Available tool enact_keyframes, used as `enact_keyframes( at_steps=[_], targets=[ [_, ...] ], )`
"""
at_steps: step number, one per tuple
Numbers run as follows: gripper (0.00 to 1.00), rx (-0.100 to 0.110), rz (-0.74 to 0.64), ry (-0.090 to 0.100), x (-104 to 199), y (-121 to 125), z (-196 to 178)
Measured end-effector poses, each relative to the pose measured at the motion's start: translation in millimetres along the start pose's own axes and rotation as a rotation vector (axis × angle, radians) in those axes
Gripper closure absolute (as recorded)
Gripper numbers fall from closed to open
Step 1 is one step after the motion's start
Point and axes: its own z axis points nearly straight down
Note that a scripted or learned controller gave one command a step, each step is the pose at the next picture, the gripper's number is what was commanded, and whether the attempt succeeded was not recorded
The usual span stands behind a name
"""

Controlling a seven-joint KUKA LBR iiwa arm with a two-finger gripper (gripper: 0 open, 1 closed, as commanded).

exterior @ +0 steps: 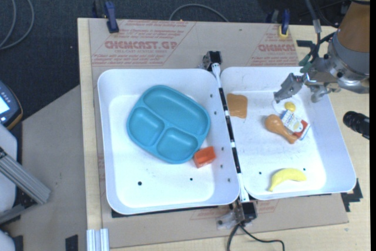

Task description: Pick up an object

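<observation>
So the claw is hanging over the far part of the right bin, and from this angle I honestly can't tell if it's released or clenched. Nothing visibly sits in it either way.

Closest candidate is the little packet with white, yellow and red on it, just below and slightly toward the arm's side of the claw. Touching it is an orange chicken drumstick toy, directly beneath the claw in the picture. Well off to the claw's left is a tan slice of bread, hugging the bin's wall. The banana lies much further down, near the front rim.

In the left bin, well away from the claw, there's a blue divided plate with a small orange-red block touching its edge.

What could go wrong, I reckon: the packet and drumstick are pressed together, so coming down between them probably just shoves them apart or pinches a corner that slips out. The packet looks flat and slick, easy to skid off. The drumstick is rounded, so it could roll away. Going for the bread risks clipping the divider.
</observation>
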Motion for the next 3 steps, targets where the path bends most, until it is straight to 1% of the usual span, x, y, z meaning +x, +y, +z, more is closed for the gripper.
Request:
enact_keyframes(
  at_steps=[1, 2, 3],
  targets=[
    [0.00, 0.011, 0.002, 0.001, -16, 24, 103],
    [0.00, -0.003, 0.001, -0.004, -21, 20, 197],
    [1.00, -0.004, 0.001, -0.001, -19, 21, 184]
  ],
)
